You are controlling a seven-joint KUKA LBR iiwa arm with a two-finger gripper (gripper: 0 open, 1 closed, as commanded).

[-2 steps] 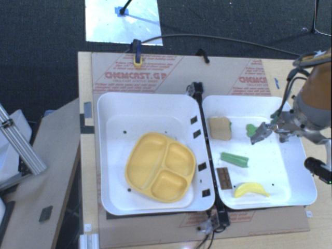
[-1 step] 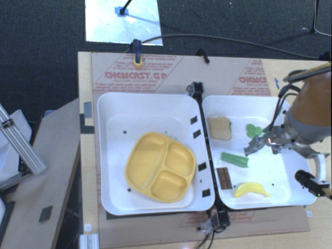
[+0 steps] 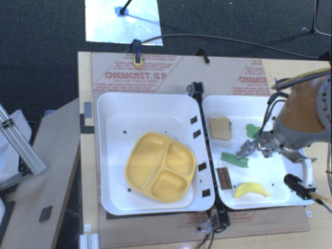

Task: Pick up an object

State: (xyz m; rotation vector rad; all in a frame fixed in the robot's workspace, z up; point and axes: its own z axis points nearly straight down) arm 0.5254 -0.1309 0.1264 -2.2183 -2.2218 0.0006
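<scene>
In the left bin [image 3: 111, 139] a yellow divided plate [image 3: 161, 166] lies near the middle, a little toward the front edge; it looks like stiff, light plastic, wide and flat, so it gives a two-finger tool little to take except its thin rim. The right bin [image 3: 244, 101] holds smaller things. A tan bread slice [image 3: 220, 128] lies near the back left corner, a brown chocolate bar [image 3: 224, 177] lies along the left wall near the front, and a yellow banana [image 3: 251, 190] lies at the front edge. All are probably light, hard toy food, and the smooth, curved banana may slip. A long green piece [image 3: 234, 158] lies in the middle of this bin; it seems thin and stiff, best taken across its narrow width. The gripper [image 3: 246, 149] is just at its right end, with fingers a little apart and nothing between them. Another green piece [image 3: 252, 130] lies behind it, partly covered by the arm. There is open floor around the long green piece, while the chocolate bar sits tight against the wall, with little room for a finger.
</scene>
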